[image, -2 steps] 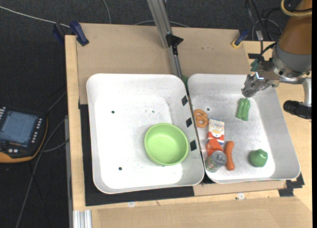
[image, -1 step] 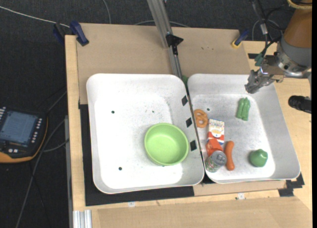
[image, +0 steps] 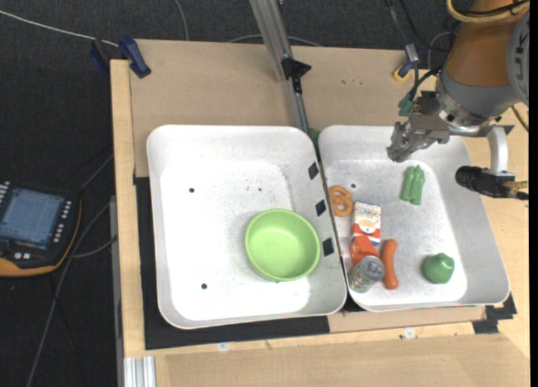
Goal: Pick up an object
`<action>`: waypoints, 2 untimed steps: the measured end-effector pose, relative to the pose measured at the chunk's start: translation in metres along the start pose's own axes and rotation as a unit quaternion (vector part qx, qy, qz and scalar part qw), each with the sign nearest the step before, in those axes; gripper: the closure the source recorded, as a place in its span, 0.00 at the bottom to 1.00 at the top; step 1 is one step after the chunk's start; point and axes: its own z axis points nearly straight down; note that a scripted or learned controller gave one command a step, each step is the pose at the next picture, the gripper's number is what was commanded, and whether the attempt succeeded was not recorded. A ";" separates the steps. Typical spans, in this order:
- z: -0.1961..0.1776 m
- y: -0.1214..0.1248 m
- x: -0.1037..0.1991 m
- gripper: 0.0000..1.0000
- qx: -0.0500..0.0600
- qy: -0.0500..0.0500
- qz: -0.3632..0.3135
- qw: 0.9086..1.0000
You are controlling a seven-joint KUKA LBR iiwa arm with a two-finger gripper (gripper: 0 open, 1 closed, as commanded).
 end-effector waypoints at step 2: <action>0.014 0.009 0.109 1.00 0.000 0.000 0.000 1.000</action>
